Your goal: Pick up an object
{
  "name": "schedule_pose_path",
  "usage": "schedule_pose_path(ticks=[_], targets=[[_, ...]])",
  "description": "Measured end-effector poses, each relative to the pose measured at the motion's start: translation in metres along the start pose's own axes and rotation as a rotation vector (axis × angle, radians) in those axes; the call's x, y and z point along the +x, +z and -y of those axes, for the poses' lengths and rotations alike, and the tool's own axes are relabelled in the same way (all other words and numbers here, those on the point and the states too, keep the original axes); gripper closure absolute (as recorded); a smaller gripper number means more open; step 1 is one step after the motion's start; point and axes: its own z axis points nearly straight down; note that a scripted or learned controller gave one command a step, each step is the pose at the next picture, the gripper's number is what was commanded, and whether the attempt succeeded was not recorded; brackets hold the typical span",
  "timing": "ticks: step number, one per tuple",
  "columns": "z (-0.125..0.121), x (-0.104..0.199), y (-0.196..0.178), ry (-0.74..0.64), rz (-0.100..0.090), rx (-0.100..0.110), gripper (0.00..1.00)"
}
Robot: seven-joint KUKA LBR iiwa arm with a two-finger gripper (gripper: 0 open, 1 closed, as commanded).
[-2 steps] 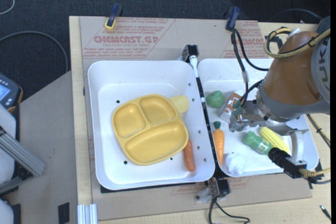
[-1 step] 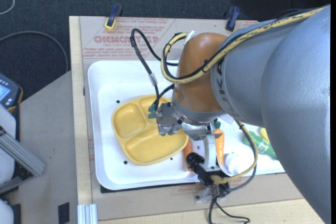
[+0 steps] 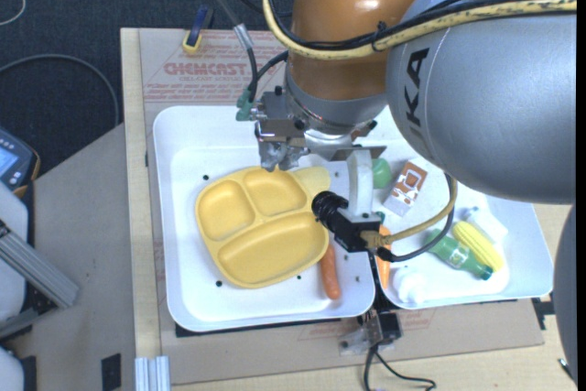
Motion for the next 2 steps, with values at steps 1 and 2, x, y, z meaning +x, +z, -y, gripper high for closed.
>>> schedule_pose_path(ticks=[1,2], targets=[[-0.083,0.030,0.077,0.006,0.009,0.015,1.00],[0.000,0.017,0.080,0.010,0.009,0.028,1.00]])
